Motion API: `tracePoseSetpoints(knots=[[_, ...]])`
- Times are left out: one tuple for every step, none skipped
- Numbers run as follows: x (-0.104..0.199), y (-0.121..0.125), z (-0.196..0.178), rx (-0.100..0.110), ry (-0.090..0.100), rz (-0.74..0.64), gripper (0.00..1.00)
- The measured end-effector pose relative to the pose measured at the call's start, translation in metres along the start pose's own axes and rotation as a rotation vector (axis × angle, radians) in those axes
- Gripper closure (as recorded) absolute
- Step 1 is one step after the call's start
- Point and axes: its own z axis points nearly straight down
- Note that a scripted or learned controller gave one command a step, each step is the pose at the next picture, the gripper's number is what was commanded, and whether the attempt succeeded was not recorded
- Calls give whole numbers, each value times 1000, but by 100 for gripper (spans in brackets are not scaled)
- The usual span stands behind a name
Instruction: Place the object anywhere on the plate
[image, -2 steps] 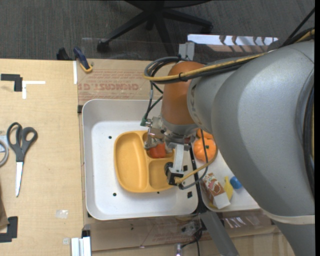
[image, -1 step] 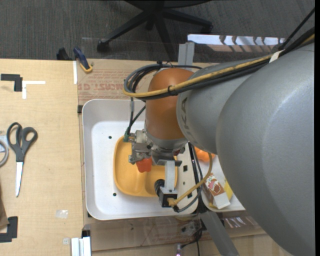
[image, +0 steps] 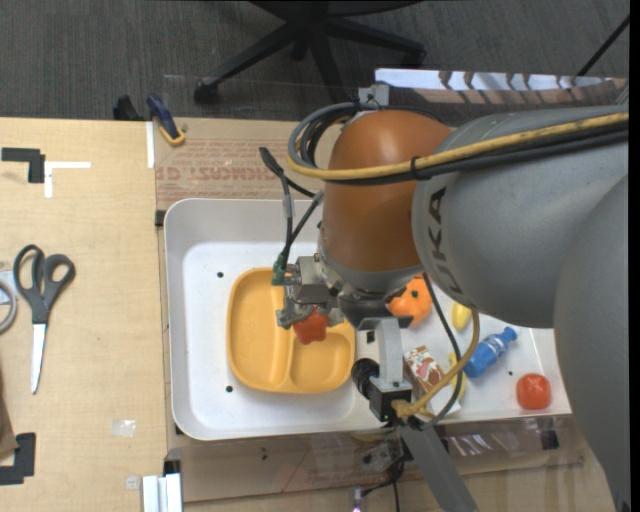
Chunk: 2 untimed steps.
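A yellow divided plate (image: 262, 335) lies in the left part of the white bin (image: 190, 330). My gripper (image: 305, 318) hangs over the plate's right half, near the divider. A small red object (image: 312, 328) sits between its fingertips, and the gripper is shut on it. The red object is over the plate; I cannot tell whether it touches the plate. The arm's big orange and grey wrist hides the middle of the bin.
To the right of the plate, the bin holds an orange toy (image: 410, 300), a yellow piece (image: 460, 317), a blue bottle (image: 490, 352), a printed packet (image: 425, 368) and a red ball (image: 533, 390). Scissors (image: 40, 285) lie on the wooden bench at left.
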Motion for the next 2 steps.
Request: tracePoseSetpoints(knots=[[0,0,0,0,0,0,0],[-1,1,-8,2,-2,2,100]])
